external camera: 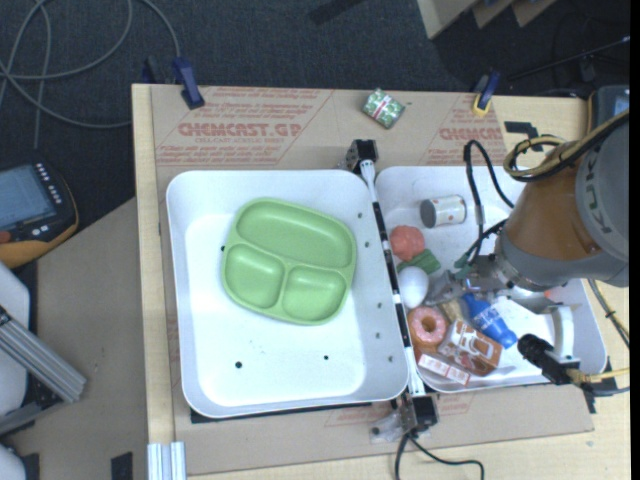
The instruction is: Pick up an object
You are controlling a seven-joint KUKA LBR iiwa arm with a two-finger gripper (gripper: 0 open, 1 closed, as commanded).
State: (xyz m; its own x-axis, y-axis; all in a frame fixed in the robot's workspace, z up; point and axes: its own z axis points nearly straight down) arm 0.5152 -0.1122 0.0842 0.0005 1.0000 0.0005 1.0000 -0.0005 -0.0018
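Note:
The right bin (pixel 560 363) holds several small objects: a grey cylinder (pixel 443 210), a reddish ball (pixel 406 240), a green piece (pixel 426 262), a white egg (pixel 413 286), a pink frosted donut (pixel 428 326), a blue bottle (pixel 492 322) and a red and white snack packet (pixel 467 352). My gripper (pixel 462 286) is low over the middle of this bin, just right of the egg and above the donut, with the blue bottle right beside it. The arm's wrist hides the fingers.
The left bin (pixel 200 368) holds a green three-compartment plate (pixel 289 260). A small green and white wrapped item (pixel 383 108) lies on the cardboard behind the bins. Blue clamps (pixel 186 81) sit on the board's back edge. Black cables (pixel 478 178) loop over the right bin.

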